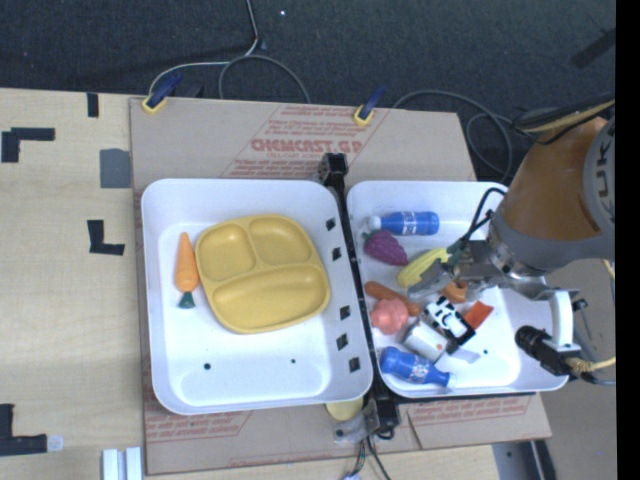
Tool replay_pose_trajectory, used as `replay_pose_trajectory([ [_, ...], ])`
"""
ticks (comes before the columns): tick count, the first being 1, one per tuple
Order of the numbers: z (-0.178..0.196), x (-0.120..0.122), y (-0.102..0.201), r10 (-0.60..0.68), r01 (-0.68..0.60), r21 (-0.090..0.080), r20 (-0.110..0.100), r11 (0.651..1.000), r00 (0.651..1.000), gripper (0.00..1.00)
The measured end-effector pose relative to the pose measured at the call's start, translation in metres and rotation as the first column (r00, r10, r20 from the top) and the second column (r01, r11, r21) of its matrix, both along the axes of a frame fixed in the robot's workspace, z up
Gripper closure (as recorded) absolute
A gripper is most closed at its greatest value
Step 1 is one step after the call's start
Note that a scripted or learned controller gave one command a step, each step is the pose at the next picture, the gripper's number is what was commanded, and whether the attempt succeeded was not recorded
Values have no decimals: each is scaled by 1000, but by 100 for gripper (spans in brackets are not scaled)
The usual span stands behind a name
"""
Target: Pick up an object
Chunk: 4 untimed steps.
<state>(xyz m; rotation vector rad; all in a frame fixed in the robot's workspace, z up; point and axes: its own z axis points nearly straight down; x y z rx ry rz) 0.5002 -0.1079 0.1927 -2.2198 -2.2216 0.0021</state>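
Two white bins are being viewed from above. The left bin (160, 368) is holding a yellow divided plate (262, 273) and an orange carrot toy (185, 266) just beside it. The right bin (500, 380) is crowded: a blue bottle (408, 223), a purple toy (385, 247), a yellow banana toy (424, 266), a pink ball (390, 315), a black-and-white block (447, 319) and a second blue bottle (414, 367) are lying close together. The gripper (462, 268) is being lowered over the banana's right end and a small orange piece (456, 291); whether anything is being pinched cannot be told. A glancing grasp is being risked, since neighbours are touching and two items could be nudged or caught at once
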Motion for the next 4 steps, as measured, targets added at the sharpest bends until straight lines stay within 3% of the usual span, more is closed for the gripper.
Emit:
replay_pose_trajectory([
  [1,-104,62,1,-1,1,-2,10,1000,1000,0],
  [2,-24,29,-40,-3,3,-2,5,1000,1000,0],
  [3,-112,114,-17,5,-5,-1,4,1000,1000,0],
  [4,-107,126,13,3,-3,-2,5,1000,1000,0],
])
